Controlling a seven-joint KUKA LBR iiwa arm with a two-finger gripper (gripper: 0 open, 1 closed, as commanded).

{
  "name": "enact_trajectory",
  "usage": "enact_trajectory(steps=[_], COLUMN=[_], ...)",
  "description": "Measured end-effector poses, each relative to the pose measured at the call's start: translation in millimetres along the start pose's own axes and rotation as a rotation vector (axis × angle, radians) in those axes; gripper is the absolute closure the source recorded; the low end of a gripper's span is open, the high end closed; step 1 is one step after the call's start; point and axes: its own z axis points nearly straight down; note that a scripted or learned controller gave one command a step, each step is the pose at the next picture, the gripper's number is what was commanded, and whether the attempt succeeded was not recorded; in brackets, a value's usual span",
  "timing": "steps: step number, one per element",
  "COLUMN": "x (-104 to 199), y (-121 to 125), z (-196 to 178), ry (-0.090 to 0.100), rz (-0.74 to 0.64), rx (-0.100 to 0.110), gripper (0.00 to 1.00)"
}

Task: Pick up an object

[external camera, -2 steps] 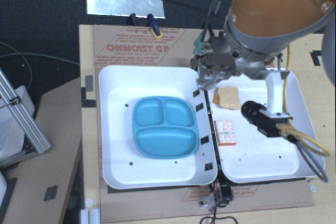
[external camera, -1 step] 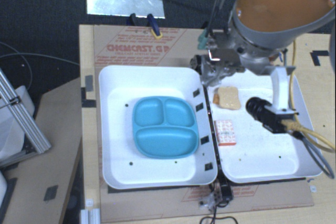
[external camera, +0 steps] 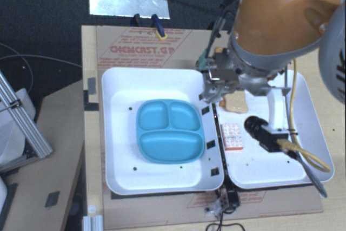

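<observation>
I have one fixed camera, mounted above the surface and tilted down, so the far edge sits at the top of the frame. It stands far enough back to take in both shallow white plastic bins (external camera: 116,116) side by side, the printed brown cardboard sheet (external camera: 141,46) beneath them and dark floor beyond. The grey arm with its orange band (external camera: 286,2) enters from the right, close to the lens, looming large at the upper right.

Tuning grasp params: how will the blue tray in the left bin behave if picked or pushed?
The blue tray looks like moulded plastic, so probably stiff and light. It lies flat in the left bin, so it likely slides rather than tips. Its low rounded rim may give the jaws little to grip.
</observation>
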Motion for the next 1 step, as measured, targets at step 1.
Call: enact_trajectory(steps=[1], x=[-1.9], y=[0.0], z=[68.6], ry=[-0.001], rz=[-0.001], rx=[0.002], gripper=[1.0])
